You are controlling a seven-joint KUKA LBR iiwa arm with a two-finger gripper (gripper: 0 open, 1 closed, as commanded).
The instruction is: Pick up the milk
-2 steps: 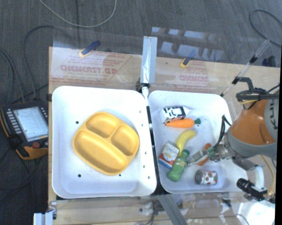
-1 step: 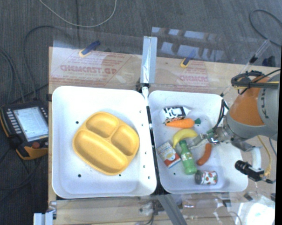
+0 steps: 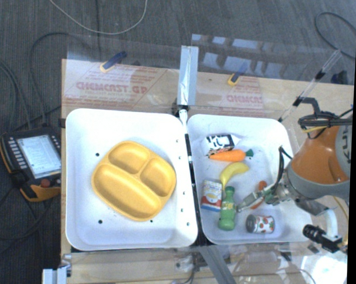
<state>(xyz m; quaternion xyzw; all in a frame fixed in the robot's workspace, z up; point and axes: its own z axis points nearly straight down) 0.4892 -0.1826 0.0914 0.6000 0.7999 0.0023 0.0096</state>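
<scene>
Milk (image 3: 211, 195) takes the form of a small carton with a red-and-white printed face. It lies in the right bin (image 3: 284, 132), close to the bin's left wall, touching or just beside the green bottle (image 3: 227, 209) on its right. A yellow banana (image 3: 233, 171) lies just beyond it, with an orange carrot (image 3: 229, 155) and a black-and-white packet (image 3: 220, 141) farther back. A small can (image 3: 260, 224) lies near the bin's front edge, to the right of the bottle.

The gripper (image 3: 245, 202) reaches in low from the right and points left; its tip is just right of the bottle and apart from the carton. How far the fingers stand open cannot be told at this size, and nothing is visibly held between them.

Handling judgement: the carton is probably light, with thin walls that dent under excess force and a smooth, somewhat slippery print surface. Grip across the two broad flat faces at mid-body. The adjacent bottle restricts finger clearance on the right side.

The left bin (image 3: 77, 163) holds a yellow divided plate (image 3: 134, 179).
</scene>
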